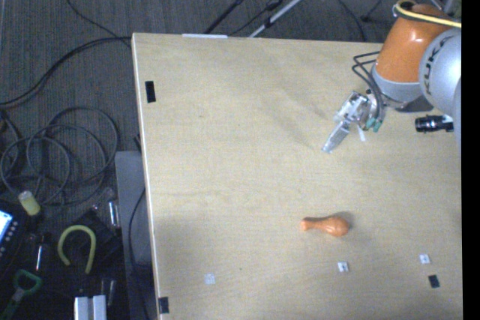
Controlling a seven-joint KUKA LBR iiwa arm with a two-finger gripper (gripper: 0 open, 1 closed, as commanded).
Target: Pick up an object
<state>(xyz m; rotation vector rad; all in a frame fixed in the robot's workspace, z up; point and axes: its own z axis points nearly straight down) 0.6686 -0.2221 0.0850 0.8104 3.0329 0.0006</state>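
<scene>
Currently my claw [339, 135] hangs over the bare desk [225, 161]; whether it is open, I cannot tell. Orange pear-shaped toy [328, 225] lies at 6 o'clock from it, well apart. Looks light, smooth, maybe slippery. Best gripped across the fat end.

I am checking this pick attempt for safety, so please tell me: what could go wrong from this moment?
1. The orange pear-shaped object lies apart from the tool, which hangs nearer the far side. A descent from here would likely meet only bare bench.
2. The object is rounded with a thin neck, so it may roll or slip aside when touched.
3. It lies flat on the board, so the tool might strike the surface.
</scene>
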